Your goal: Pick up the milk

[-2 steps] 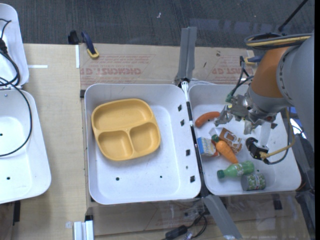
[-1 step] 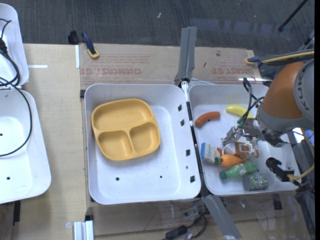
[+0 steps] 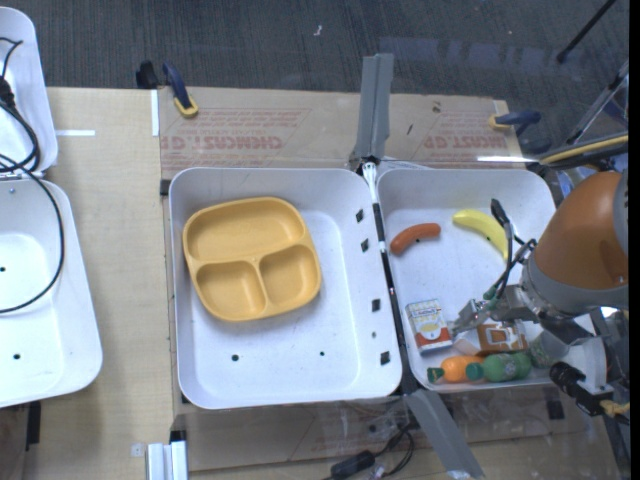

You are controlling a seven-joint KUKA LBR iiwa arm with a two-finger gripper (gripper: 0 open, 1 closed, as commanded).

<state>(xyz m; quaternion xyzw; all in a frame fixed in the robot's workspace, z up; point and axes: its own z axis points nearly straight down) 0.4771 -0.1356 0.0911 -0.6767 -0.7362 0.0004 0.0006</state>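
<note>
The milk [image 3: 428,325], a small carton lying flat in the right bin [image 3: 440,208], looks light, stiff-sided and crushable; take its long sides. Whether the hand [image 3: 478,315] is open, I cannot tell.

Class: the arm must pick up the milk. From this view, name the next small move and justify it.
Probably shift the gripper slightly toward the divider, over the milk carton. The carton lies flat in the right bin, beside the gripper rather than under it, while a brown packet sits close by the gripper.
</note>
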